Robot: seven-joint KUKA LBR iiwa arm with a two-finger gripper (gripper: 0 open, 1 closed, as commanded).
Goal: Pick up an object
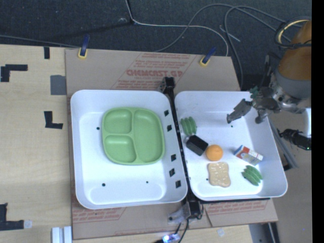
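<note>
Camera view shows the gripper [246, 111] up over the top right part of the right bin [276, 151]. Its two fingers are spread apart and nothing is between them.

Every toy sits lower in that bin than the gripper. The orange ball [214, 153] is in the middle. A black block [196, 145] touches the ball's left side. A green pickle [189, 126] lies above the block. A cracker [219, 174] is just under the ball. A red and white box [248, 154] and a green leaf [252, 174] are near the bin's right wall.

The ball is round, so I think it could roll away if one finger bumps it. The block is so close that the fingers might hit it too.
</note>
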